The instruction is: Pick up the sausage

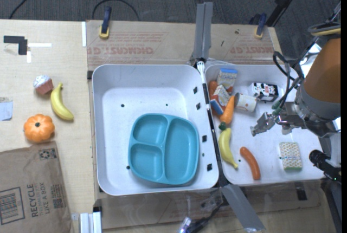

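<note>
The sausage (250, 162) is a reddish-orange stick lying on the floor of the right bin (271, 172), near its front edge, slanting from upper left to lower right. My gripper (262, 124) hangs over the middle of the right bin, behind the sausage and a little to its right, apart from it. It points toward the left of the view. Nothing shows in it.
A yellow banana (227, 148) lies just left of the sausage, with a carrot (228, 109) behind it. A pale sponge block (290, 156) sits to the right. A cow-patterned carton (264, 90), a white cup (246, 103) and packets crowd the bin's back. A blue divided plate (162, 148) is in the left bin.
</note>
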You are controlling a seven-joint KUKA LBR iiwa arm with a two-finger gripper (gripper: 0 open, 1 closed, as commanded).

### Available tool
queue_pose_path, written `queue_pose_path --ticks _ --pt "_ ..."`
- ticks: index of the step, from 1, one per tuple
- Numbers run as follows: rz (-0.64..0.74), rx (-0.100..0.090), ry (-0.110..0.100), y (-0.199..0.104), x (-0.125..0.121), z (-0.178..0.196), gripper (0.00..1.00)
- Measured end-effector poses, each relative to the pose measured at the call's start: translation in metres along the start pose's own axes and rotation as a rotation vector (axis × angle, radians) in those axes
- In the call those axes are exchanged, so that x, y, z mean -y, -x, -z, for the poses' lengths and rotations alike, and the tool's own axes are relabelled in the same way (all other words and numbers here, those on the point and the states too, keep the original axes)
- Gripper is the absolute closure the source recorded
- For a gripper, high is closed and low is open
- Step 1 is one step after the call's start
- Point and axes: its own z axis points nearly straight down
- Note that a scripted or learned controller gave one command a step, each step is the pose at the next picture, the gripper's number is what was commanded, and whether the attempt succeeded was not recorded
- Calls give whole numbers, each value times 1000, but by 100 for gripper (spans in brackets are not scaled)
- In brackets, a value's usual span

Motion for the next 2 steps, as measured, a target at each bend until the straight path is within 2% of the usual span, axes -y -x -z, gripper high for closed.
queue_pose_path --ticks 1,2 --pt "-87 0 1 7 4 -108 0" --pt "83 -1 0 -11 4 -119 0"
